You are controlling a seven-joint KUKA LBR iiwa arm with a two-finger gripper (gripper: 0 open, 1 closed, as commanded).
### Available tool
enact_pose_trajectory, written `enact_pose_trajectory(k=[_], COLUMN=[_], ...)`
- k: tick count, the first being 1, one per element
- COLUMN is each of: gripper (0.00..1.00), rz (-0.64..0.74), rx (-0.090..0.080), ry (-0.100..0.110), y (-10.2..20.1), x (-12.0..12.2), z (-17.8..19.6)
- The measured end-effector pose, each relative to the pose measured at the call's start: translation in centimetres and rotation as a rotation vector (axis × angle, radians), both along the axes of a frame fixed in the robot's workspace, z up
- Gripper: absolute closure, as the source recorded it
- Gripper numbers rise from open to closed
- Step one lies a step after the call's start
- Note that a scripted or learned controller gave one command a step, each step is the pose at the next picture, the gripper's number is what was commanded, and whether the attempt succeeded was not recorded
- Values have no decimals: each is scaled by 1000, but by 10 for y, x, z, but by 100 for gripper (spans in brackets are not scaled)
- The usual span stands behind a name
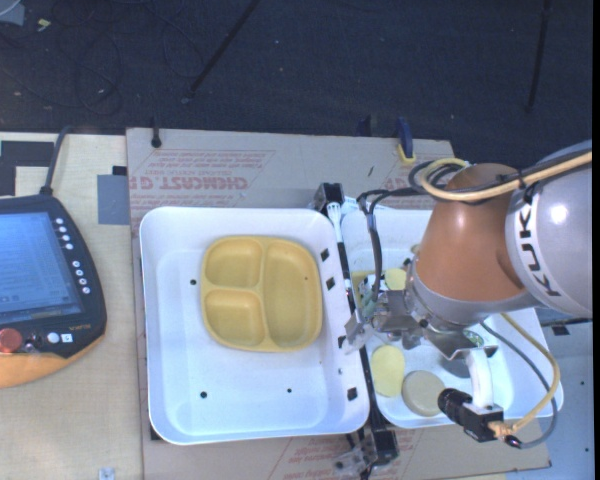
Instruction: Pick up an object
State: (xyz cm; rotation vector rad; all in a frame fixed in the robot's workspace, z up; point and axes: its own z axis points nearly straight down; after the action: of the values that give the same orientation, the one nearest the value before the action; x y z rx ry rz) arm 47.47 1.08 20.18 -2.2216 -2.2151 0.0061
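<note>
My gripper (378,320) hangs low over the left part of the right bin (528,366), under the orange band of the arm. Just below it lie a pale yellow round object (388,368) and a beige disc (421,392), side by side on the bin floor. A small yellow object (395,279) shows beside the wrist, further back in the same bin. The arm hides much of this bin. I see nothing held in the gripper.
The left bin (170,368) holds a yellow divided plate (261,293) in its upper middle. A black clip strip (342,298) runs along the wall between the bins. A teach pendant (30,278) lies on the bench at far left.
</note>
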Motion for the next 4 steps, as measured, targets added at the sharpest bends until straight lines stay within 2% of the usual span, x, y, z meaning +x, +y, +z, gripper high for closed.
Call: enact_pose_trajectory(k=[1, 2, 3, 4], gripper=[0, 0, 100, 0], rz=[-5, 2, -7, -6], rx=[-1, 2, 2, 2], ry=[1, 5, 1, 1], y=[-94, -91, -93, -93], x=[-1, -1, 0, 0], z=[-15, -109, -95, -96])
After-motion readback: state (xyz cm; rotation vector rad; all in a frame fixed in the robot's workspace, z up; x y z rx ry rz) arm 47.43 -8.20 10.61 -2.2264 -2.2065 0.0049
